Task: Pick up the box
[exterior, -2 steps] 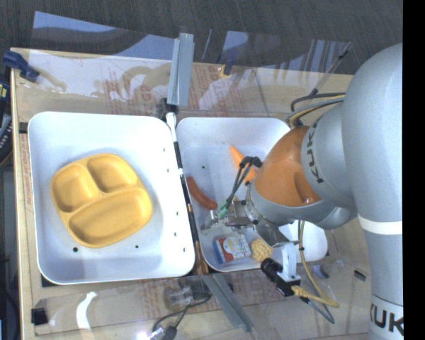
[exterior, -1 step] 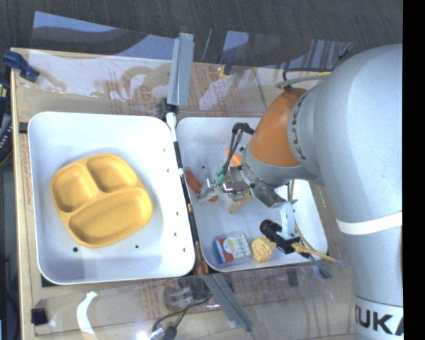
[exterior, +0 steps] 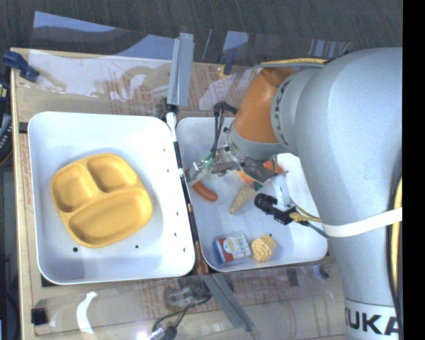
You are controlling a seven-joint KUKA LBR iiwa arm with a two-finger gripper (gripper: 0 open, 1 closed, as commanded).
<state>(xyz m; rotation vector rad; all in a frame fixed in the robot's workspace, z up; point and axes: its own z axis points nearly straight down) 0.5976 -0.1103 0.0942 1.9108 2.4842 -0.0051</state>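
The grey arm (exterior: 340, 147) enters from the 3 o'clock side and bends down over the right bin (exterior: 191, 129). Its orange band (exterior: 258, 108) is just above the wrist. The hand (exterior: 211, 167) hangs low over the upper left part of this bin, with its metal fingers pointing toward 9 o'clock. Nothing is seen between the fingers, but whether they are open or closed cannot be told, because they are small and partly mixed with the wires.

The box (exterior: 231, 248) lies flat near the bin's 6 o'clock wall, well apart from the hand. It is small, with blue, red and white print. A yellow corn piece (exterior: 263, 247) touches the box on its 3 o'clock side. A red sausage (exterior: 205, 192) lies just below the hand, toward 6 o'clock. A pale cone-shaped item (exterior: 241, 199) lies near the sausage, at its 3 o'clock side.

In the left bin (exterior: 42, 129) a yellow divided plate (exterior: 103, 199) rests alone. Both bins stand side by side on the desk (exterior: 92, 80).
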